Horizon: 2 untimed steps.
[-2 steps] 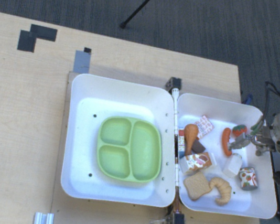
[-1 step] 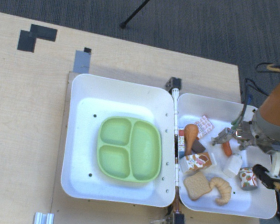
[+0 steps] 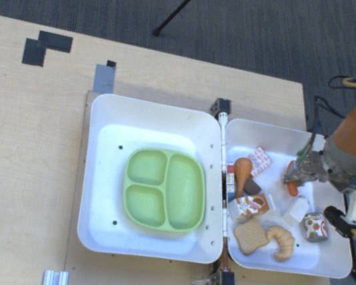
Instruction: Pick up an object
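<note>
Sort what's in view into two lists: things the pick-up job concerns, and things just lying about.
Belongs to the job:
gripper, low over the right bin
orange item under the gripper
croissant
bread slice
drumstick
red-and-white packet
white block

Just lying about:
left bin
green divided tray
black tape patches on the bench

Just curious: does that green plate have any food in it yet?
Empty. All three sections of the green plate show bare green; the toy food lies in the other bin.
</note>
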Each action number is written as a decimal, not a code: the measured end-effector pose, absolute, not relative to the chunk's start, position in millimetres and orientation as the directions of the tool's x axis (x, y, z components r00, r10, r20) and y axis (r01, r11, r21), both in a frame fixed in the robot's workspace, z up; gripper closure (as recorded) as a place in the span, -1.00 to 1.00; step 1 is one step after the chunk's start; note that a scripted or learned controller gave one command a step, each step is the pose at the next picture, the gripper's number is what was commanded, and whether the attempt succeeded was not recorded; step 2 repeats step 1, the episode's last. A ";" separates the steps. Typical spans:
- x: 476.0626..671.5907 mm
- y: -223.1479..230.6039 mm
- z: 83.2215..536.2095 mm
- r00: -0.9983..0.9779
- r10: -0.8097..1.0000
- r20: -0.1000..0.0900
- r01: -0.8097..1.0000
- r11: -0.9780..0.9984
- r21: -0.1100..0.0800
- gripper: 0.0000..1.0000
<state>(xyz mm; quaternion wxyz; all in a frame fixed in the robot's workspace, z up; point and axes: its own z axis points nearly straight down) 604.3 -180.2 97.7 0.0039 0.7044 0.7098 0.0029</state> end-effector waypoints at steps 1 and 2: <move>615.0 -112.1 195.9 -0.007 1.000 0.000 1.000 0.007 0.005 1.00; 615.0 -112.1 195.9 -0.007 1.000 0.000 1.000 0.007 0.005 1.00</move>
